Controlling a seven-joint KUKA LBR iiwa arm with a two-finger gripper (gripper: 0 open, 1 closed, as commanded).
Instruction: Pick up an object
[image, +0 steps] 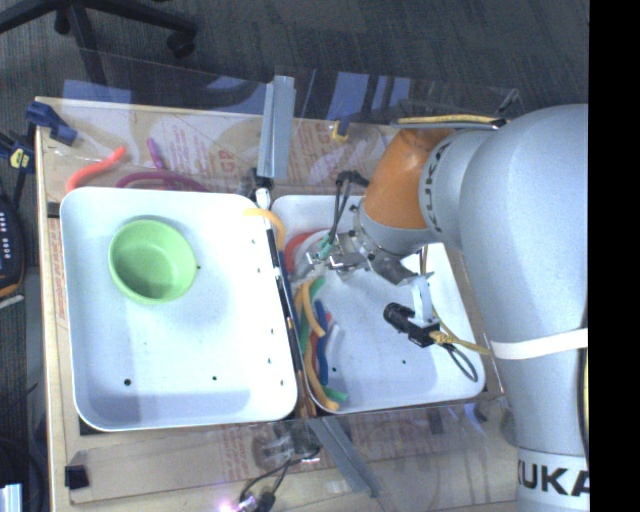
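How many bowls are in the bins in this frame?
1. A green bowl sits in the left bin, toward its upper left. The arm covers part of the right bin, so something may be hidden there.

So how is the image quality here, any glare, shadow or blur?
Camera view: soft overall; glare washes out the left bin and the arm's grey shell; the arm shades the right bin floor; the green bowl reads clearly; the gripper area is murky.
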